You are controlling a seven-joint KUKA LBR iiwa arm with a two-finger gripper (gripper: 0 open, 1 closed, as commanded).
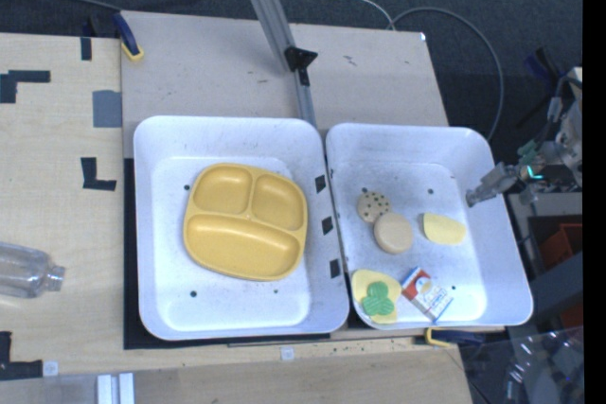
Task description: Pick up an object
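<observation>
The gripper [485, 187] is seen at the right rim of the right bin [398, 142], above its wall; whether its fingers are spread cannot be told. Inside that bin, a cookie [373, 203], beige disc [393, 233], yellow piece [443, 228], green-topped plate [376, 296] and carton [425, 291] are found. A yellow tray [246, 220] occupies the left bin [151, 203].

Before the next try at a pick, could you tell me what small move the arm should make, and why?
Probably move the claw left and down over the pale yellow oval piece: the claw sits at the right white bin's rim, and that piece lies nearest, apart from its neighbours.
</observation>
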